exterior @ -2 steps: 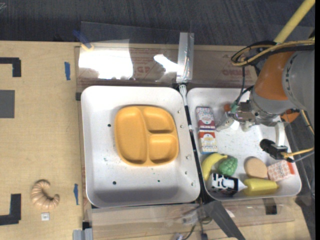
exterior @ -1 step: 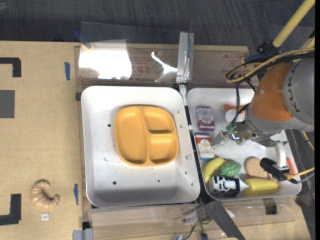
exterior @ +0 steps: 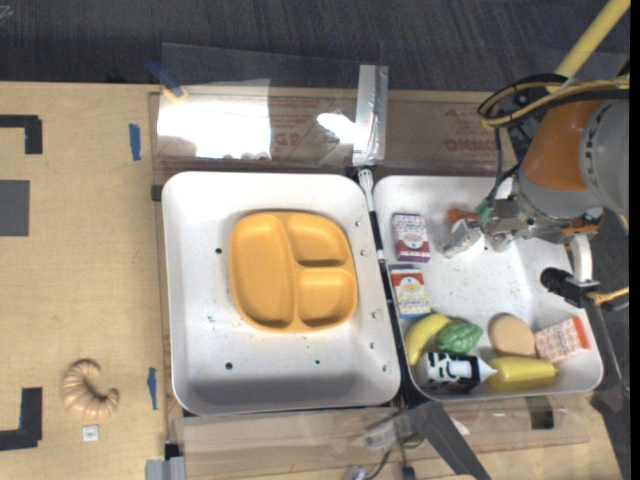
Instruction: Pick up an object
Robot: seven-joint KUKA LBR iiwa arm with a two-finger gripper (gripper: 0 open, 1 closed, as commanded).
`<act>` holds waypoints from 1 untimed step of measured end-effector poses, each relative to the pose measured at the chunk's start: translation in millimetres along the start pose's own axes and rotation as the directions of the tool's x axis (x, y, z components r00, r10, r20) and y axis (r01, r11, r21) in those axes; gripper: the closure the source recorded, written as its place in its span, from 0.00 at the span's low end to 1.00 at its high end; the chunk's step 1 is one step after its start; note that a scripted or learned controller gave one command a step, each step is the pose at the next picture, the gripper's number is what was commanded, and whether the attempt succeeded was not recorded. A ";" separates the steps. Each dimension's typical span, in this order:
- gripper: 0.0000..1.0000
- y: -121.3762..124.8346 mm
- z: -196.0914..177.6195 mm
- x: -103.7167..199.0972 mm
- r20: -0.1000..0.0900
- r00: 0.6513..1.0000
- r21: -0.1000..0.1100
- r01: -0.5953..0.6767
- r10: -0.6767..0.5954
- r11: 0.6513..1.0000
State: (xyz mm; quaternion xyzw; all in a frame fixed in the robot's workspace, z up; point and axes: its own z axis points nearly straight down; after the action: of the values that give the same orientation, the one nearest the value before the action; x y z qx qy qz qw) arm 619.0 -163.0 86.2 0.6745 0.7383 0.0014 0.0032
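Single fixed camera above the bench (exterior: 70, 268), looking down at a slant on two white bins: left bin (exterior: 190, 268) near the centre, right bin (exterior: 480, 288) toward the right edge. The arm (exterior: 575, 158) enters from the right (upper corner). Moderate distance; both bins fit whole.

The grey arm with its orange band (exterior: 560, 153) reaches in from the right, its end effector (exterior: 462, 236) lowered at far right.
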 end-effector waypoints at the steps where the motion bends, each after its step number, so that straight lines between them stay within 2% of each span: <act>1: 0.00 -34.6 -1.1 20.1 -0.001 0.981 -0.001 0.196 -0.196 0.981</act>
State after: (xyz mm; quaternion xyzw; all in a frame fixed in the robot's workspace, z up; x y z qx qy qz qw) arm 582.7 -146.1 87.0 0.5984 0.8012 0.0018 0.0035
